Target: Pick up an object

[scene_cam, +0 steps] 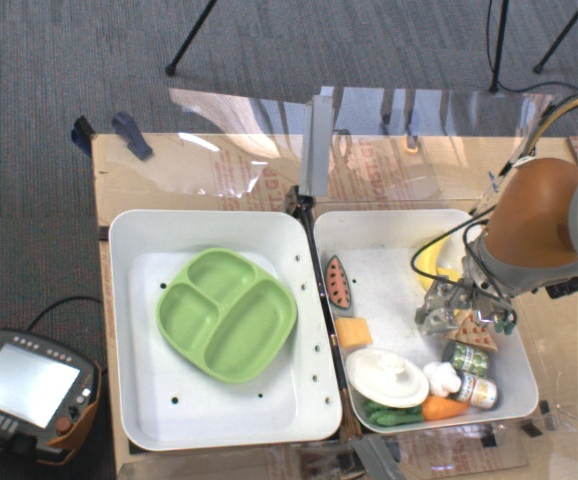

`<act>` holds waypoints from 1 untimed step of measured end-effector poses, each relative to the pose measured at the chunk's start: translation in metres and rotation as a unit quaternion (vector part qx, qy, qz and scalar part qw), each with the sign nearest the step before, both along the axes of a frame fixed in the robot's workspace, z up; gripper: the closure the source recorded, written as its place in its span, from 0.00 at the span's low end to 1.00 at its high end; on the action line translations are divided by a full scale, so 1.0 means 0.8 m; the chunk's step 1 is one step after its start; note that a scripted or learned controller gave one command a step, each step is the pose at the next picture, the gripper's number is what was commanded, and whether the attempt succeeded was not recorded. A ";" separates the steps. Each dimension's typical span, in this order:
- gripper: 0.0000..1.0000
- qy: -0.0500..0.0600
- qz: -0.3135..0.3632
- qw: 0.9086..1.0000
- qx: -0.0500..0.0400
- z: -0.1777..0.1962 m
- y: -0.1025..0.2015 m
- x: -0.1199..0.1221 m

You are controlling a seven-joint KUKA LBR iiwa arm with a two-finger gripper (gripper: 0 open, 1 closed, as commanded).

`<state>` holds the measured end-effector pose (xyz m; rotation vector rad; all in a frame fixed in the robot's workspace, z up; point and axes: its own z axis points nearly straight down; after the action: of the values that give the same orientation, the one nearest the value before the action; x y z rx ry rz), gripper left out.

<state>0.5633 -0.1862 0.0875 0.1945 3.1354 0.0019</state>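
My gripper hangs low in the right part of the right bin, under the arm's orange band. It sits just over a brown waffle-like piece, and whether it touches the piece is hidden. A yellow banana lies just behind it to the left. Two small cans lie in front of it. Also in this bin are a watermelon slice, an orange block, a white round dish, a small white object, a carrot and a green piece.
The left bin holds a green divided plate. A grey upright post stands behind the gap between the bins. A handheld pendant lies on the floor at lower left.
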 end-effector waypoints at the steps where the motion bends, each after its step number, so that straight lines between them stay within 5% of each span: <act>1: 0.00 -0.002 -0.044 0.999 0.000 0.001 -0.035 0.084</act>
<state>0.6306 -0.2138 0.0881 0.3323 3.1205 0.0020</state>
